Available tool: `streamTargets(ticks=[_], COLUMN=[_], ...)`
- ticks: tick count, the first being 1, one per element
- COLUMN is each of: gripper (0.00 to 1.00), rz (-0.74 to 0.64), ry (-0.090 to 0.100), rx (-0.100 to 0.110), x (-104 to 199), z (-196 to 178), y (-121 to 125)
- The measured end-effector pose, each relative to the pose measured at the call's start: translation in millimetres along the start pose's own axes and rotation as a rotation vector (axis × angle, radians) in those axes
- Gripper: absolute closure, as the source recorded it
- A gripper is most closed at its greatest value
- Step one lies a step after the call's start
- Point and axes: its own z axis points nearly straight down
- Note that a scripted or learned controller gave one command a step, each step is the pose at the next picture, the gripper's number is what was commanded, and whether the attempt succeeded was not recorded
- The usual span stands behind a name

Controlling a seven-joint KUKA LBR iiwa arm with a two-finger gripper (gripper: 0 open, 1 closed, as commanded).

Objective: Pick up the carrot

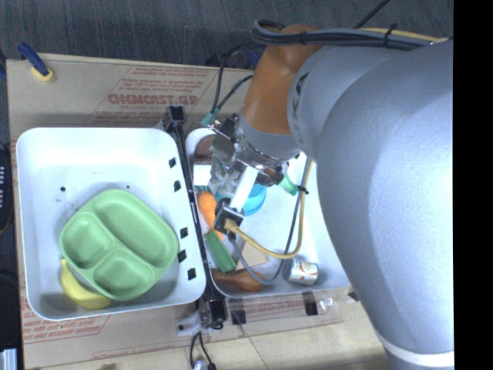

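The carrot (pixel 206 206), at the hand's (pixel 228 182) seven o'clock, is being judged light, stiff, slippery; its orange middle is being favoured; the hand's state cannot be told.

Arm (pixel 370 168) from right; gripper (pixel 220 186) downward

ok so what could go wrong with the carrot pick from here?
1. The carrot lies along the left wall of the right bin. The gripper, close beside it, may strike the wall or slip off.
2. A blue object and a brown item sit near the carrot, so a slightly off descent could nudge or catch one instead.
3. The arm covers much of that bin, so a failed grasp may be hard to verify.
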Motion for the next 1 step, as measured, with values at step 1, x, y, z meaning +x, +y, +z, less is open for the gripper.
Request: streamTargets(ticks=[1], gripper=[1.00], rz=[0.242], ry=[-0.007], rx=[0.000], x=[52.7], z=[-18.1], y=[-43.0])
